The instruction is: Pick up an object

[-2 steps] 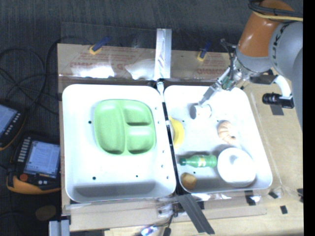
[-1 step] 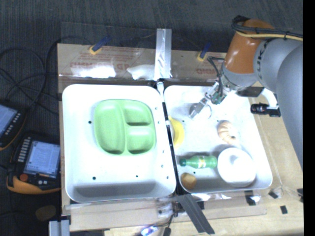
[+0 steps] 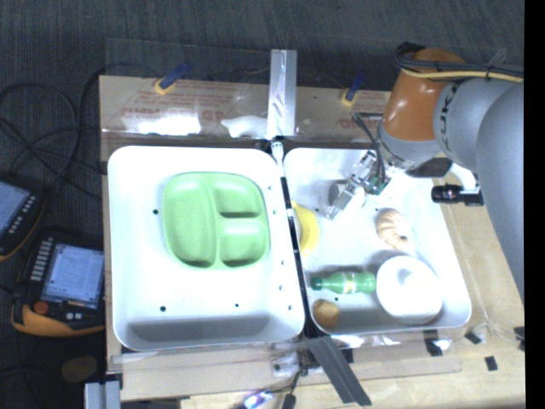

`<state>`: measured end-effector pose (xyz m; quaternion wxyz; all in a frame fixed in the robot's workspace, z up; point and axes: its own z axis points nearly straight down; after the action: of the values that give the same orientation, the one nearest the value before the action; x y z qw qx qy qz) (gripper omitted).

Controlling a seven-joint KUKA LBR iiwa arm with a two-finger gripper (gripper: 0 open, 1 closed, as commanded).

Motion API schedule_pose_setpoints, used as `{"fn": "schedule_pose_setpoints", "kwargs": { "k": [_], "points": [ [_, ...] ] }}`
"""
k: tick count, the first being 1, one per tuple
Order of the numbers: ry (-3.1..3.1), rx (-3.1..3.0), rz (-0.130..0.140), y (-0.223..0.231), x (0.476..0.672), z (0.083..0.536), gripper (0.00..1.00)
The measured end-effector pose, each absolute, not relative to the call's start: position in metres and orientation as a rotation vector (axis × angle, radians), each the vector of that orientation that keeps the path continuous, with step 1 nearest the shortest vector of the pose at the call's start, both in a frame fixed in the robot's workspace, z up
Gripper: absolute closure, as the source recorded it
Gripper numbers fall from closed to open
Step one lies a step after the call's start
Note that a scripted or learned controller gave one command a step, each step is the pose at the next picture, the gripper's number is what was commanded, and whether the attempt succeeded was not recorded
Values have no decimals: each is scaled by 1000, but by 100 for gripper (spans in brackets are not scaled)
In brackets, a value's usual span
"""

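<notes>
Reaching in from the upper right, the pincer [image 3: 351, 190] hangs released over the right bin [image 3: 456, 267], grasping nothing. Below it lie a croissant [image 3: 392, 227], banana [image 3: 307, 228], green bottle [image 3: 345, 283] and white bowl [image 3: 409, 286]. A green tray [image 3: 215, 218] fills the left bin [image 3: 128, 254].

Bench [image 3: 128, 100] with two white bins [image 3: 136, 313]

A robotics lab: grey industrial arm [image 3: 490, 135] at three o'clock, handheld control pendant [image 3: 60, 279] with trailing black cables [image 3: 43, 135] at nine o'clock.
</notes>
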<state>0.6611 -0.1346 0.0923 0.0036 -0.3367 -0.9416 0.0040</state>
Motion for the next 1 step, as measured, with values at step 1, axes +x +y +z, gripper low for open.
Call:
{"fn": "schedule_pose_setpoints", "kwargs": {
  "k": [1],
  "points": [
    [-2608,-1770,-4,-110,663,89,0]
  ]
}}
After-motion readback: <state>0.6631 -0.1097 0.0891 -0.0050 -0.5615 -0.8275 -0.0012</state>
